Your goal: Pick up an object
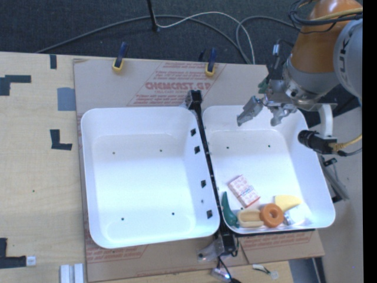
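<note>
From my remote seat I see the gripper (262,114) poised over the far edge of the right bin (277,149), its two grey fingers (248,111) spread apart with nothing between them, so it is released. The arm (321,37) comes in from the right, its orange band sitting above the wrist. The things I could pick are all bunched in the near corner of that bin, well apart from the gripper. There is a small flat packet (243,191), white with red print, lying tilted; just beside it a dark green curved piece (227,210) runs along the bin's left wall. Near the front rim sits an orange ring (271,215), doughnut-like, touching a pale tan block (250,218) on one side and lying just in front of a yellow wedge (287,202). The left bin (141,175) lies alongside, the two bins meeting at a black clipped seam.
</note>
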{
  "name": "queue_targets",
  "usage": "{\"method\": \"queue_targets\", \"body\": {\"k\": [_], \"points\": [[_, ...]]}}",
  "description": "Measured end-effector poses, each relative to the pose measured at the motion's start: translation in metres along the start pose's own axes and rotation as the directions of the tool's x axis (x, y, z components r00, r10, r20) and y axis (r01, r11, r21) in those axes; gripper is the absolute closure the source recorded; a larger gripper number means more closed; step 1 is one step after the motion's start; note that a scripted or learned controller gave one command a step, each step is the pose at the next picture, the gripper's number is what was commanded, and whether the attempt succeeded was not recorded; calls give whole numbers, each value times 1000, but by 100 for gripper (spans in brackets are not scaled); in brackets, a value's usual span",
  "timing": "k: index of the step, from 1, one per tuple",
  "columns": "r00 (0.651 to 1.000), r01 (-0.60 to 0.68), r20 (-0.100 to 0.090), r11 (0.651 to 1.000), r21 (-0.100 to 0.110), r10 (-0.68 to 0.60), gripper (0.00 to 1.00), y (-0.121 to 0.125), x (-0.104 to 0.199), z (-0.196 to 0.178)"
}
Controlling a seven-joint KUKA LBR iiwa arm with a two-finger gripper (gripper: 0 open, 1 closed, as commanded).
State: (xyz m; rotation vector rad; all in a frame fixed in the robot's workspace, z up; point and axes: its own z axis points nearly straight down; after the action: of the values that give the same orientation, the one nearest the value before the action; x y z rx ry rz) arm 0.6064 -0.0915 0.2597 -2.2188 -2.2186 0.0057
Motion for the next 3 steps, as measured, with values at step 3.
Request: {"method": "queue_targets", "body": {"k": [3], "points": [[1000, 0, 0, 1000, -1, 0, 0, 0, -9, 86]]}}
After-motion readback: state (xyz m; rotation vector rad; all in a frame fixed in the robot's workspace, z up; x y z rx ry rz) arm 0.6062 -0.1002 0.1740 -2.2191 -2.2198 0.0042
